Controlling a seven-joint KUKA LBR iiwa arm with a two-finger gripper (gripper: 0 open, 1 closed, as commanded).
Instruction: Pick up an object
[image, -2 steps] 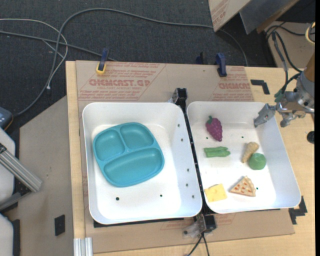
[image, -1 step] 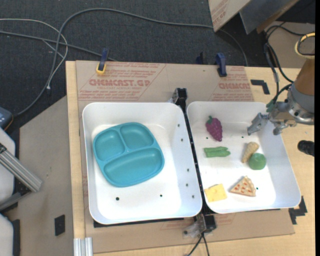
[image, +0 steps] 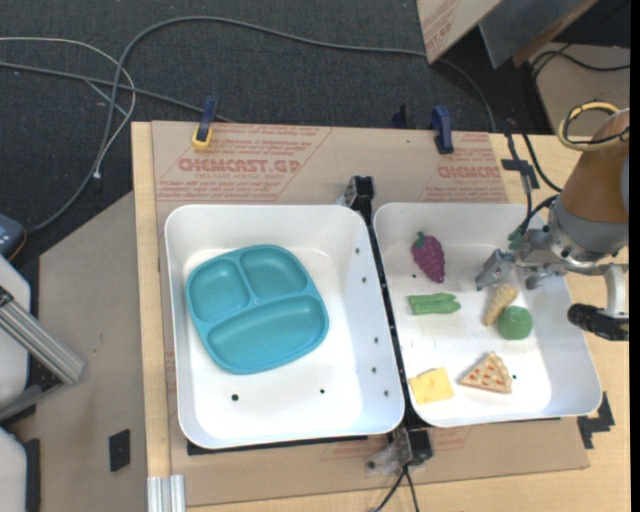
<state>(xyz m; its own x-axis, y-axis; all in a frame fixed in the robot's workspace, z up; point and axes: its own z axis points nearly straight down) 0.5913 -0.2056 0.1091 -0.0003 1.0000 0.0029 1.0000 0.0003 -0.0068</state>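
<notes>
A pizza slice (image: 487, 375) and cheese wedge (image: 432, 385) lie nearest the camera, below the jaws; a green ball (image: 516, 322) sits just under the jaws, which hang spread open and holding nothing over the right bin (image: 570, 400), beside a tan cone (image: 499, 304). Purple grapes (image: 429, 256) lie left.

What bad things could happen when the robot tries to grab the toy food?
The gripper hangs right above the ice cream cone, which touches the green ball. Coming down, it might bump the ball and send it rolling, or pinch both at once.

The cone lies tilted on its side, so the fingers could slip off it and close on nothing.

The purple grapes and green bean pod lie further left, so they are probably safe.
</notes>
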